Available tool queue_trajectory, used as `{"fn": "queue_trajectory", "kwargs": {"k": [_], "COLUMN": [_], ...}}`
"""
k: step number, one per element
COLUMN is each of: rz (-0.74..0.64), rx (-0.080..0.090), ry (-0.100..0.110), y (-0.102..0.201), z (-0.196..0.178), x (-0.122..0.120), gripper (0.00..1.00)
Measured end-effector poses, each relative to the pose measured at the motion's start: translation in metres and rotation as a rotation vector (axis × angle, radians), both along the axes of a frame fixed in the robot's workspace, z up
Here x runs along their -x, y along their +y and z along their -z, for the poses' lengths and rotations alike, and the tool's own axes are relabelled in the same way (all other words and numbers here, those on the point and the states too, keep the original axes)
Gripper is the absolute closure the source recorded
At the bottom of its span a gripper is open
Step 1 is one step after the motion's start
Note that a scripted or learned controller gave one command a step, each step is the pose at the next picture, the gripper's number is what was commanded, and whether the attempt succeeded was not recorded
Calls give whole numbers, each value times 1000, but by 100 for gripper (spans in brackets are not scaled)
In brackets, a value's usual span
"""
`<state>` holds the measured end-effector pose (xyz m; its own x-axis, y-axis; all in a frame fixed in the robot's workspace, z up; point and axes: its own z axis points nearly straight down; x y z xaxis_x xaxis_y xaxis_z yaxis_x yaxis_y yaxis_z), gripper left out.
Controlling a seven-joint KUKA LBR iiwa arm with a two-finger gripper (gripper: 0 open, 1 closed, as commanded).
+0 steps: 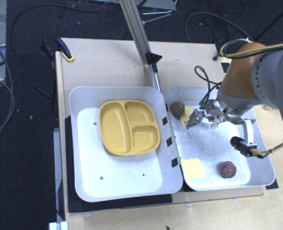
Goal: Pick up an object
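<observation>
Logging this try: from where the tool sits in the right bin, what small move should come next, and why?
Probably a short nudge toward the brown ball and down. The tool sits low in the right bin, beside the ball and a pale yellow piece, with nothing seen between its fingers. The yellow square and dark red ball lie farther off.

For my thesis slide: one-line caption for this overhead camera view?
KUKA arm's gripper reaches into the right bin near a brown ball; yellow divided tray sits in the left bin.
</observation>
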<state>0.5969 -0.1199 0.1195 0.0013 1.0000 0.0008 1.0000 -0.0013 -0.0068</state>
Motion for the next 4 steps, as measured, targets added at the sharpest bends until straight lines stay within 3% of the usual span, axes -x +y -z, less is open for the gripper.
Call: {"fn": "queue_trajectory", "kwargs": {"k": [1,3,4], "rz": [0,-4,-9], "rx": [1,2,-1], "ry": [-8,-13,-5], "y": [0,1,58], "z": [-14,-122,-112], "x": [-2,-16,3], "gripper": [100,100,100]}}
